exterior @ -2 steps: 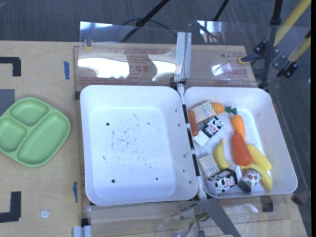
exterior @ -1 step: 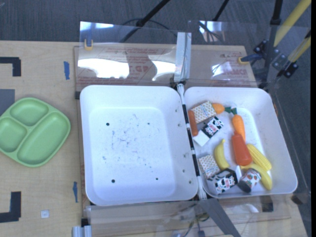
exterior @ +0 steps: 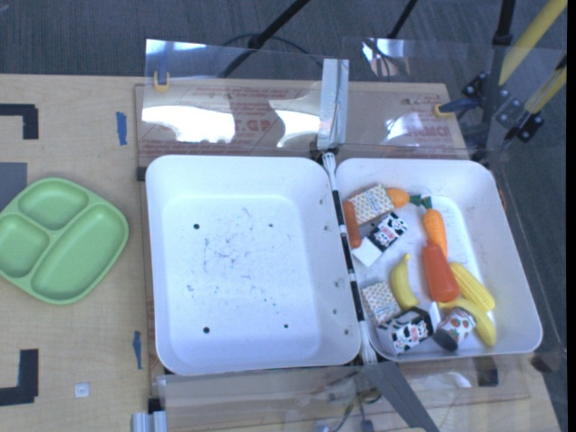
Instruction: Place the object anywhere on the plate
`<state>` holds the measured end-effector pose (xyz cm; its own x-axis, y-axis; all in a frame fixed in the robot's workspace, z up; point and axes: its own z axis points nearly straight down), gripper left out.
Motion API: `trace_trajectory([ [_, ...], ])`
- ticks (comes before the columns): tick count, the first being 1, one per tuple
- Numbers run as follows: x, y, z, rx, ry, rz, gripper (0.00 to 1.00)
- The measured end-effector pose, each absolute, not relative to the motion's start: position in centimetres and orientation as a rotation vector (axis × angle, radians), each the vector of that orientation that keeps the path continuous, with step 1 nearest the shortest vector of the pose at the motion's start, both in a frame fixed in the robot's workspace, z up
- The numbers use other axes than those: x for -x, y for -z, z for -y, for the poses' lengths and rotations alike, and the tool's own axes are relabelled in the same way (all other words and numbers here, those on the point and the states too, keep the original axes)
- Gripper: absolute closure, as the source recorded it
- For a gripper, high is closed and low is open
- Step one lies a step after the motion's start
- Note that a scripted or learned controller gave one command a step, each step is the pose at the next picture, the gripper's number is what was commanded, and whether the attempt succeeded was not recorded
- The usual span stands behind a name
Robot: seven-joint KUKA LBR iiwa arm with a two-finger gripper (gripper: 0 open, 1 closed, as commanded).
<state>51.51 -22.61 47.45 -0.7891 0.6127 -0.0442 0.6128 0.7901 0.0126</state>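
A green plate (exterior: 58,238) with three compartments lies on the wooden bench at the far left, outside both bins. The right bin (exterior: 504,241) holds several toy foods: an orange carrot (exterior: 436,226), a red sausage-like piece (exterior: 439,273), a small banana (exterior: 402,282), a yellow corn cob (exterior: 472,286), two cow-patterned cartons (exterior: 388,230) (exterior: 408,333), two waffle-patterned boxes (exterior: 372,203) (exterior: 381,301) and a white block (exterior: 367,253). They lie close together, some touching.
The left bin (exterior: 180,187) has a white floor with faint blue scribbles. Clear plastic panels (exterior: 234,88) stand behind both bins. Blue tape strips (exterior: 121,126) and black corner marks (exterior: 25,120) sit on the bench near the plate. Stand legs and a yellow pole (exterior: 531,34) rise at the back right.
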Motion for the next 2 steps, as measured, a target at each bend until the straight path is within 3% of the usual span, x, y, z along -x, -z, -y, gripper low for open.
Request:
trace_trajectory([
  [1, -55.8, -43.6, 10.4, -1.115, -0.001, -2.934, 1.0],
  [2, -48.0, -43.6, 13.6, -1.022, 0.0, -2.966, 1.0],
])
